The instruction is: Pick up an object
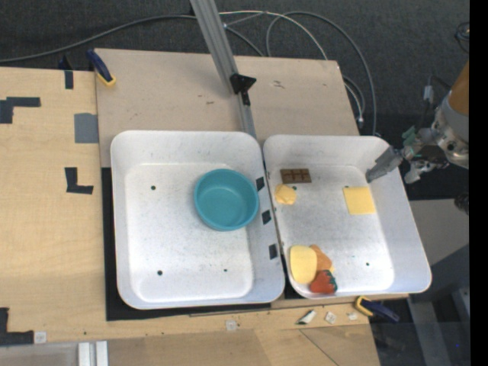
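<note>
Looking down at the surface (175,90), you see two white bins side by side. Your left bin (137,227) carries a teal bowl (226,199), which sits upright near the bin's right wall. Your right bin (396,235) carries the small things you could pick: a brown chocolate bar (296,176) near the far left corner, a pale yellow lump (285,195) just in front of it, and a flat yellow square (359,200) well over to the right. At the near edge lies a cluster of a yellow block (303,263), an orange piece (323,261) and a red strawberry (323,283), all touching each other.

Your hand (393,162) sits at the far right rim of the right bin, reaching in from the right, with one dark finger pointing down toward the bin's corner, near the yellow square but apart from it. You cannot tell whether the fingers are spread or pressed together, and nothing is visible between them.

A grey pole (217,40) slants across the far side of the surface, and black cables (320,29) loop behind it.
</note>
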You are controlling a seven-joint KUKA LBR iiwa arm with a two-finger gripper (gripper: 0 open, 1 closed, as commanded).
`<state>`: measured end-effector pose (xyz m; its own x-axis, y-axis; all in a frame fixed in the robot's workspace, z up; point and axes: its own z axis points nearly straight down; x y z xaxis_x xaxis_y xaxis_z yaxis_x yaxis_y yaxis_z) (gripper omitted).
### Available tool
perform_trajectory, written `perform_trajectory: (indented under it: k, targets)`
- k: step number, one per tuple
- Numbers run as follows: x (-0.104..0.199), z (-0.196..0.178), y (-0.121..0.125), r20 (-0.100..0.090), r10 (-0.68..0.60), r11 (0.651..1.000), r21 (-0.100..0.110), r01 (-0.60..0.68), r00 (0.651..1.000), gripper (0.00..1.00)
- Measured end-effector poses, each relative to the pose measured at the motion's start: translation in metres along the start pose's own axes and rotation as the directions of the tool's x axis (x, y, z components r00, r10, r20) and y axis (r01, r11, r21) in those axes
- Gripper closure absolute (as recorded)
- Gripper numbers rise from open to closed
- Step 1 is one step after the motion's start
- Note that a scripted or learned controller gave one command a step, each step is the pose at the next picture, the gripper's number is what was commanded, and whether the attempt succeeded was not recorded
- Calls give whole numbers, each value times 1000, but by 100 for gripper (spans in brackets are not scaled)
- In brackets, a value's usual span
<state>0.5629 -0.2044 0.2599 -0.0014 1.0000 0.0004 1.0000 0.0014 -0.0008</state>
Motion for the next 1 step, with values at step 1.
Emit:
perform_trajectory:
  k: [1]
  targets:
    - [0,0,0,0,0,1000,0,0,1000,0]
